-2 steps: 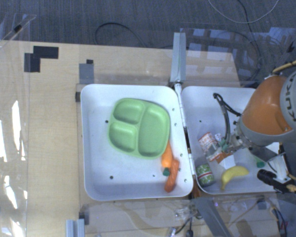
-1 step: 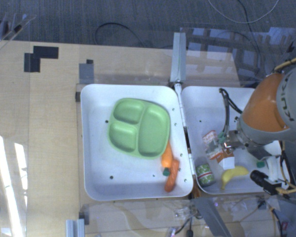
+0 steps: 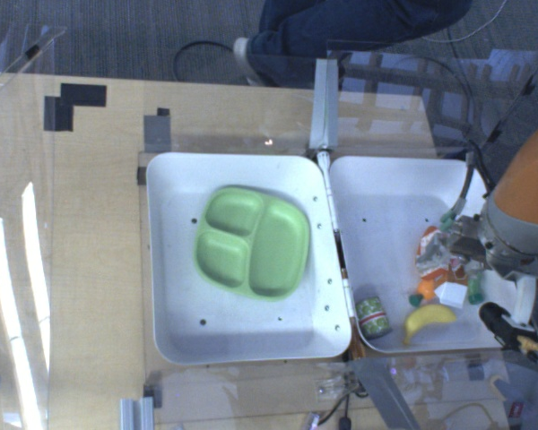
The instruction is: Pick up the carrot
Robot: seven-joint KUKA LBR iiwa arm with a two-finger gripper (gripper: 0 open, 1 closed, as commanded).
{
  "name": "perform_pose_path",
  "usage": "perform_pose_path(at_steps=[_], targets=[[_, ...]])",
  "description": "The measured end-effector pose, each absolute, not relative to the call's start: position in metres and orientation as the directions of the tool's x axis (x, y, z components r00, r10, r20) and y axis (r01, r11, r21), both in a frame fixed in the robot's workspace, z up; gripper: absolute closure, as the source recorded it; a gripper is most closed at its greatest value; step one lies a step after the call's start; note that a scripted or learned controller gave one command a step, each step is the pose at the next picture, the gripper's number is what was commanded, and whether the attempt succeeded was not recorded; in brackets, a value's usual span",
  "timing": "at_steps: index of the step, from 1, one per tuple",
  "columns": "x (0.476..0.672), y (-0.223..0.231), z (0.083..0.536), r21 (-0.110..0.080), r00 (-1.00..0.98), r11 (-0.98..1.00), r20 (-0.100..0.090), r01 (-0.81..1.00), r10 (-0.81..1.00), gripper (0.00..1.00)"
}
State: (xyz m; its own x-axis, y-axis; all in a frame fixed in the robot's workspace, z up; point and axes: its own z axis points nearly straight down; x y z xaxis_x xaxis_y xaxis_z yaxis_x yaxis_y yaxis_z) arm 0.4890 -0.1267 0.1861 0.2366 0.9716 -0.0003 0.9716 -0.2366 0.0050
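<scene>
Camera view: carrot (image 3: 428, 287) in the right bin (image 3: 386, 195), just above the banana (image 3: 428, 320). Gripper (image 3: 448, 253) directly over the carrot, among other clutter; finger state impossible to tell.

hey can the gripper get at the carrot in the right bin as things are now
Probably yes. The gripper hangs over the right bin, right above the carrot. A banana and other small items crowd close around the carrot, so a clean grasp of it alone looks tricky.
</scene>
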Motion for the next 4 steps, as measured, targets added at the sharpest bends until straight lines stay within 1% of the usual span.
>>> perform_pose_path(at_steps=[1, 2, 3, 4], targets=[[0.489, -0.127, 0.186, 0.005, 0.236, -0.236, 0.0, 0.972, 0.972, 0.0], [0.534, -0.12, 0.108, 0.009, 0.177, -0.177, 0.0, 0.984, 0.984, 0.0], [0.537, -0.119, 0.119, 0.014, 0.168, -0.168, 0.001, 0.986, 0.986, 1.0], [0.542, -0.068, 0.198, 0.007, 0.305, -0.305, 0.001, 0.952, 0.952, 1.0]])
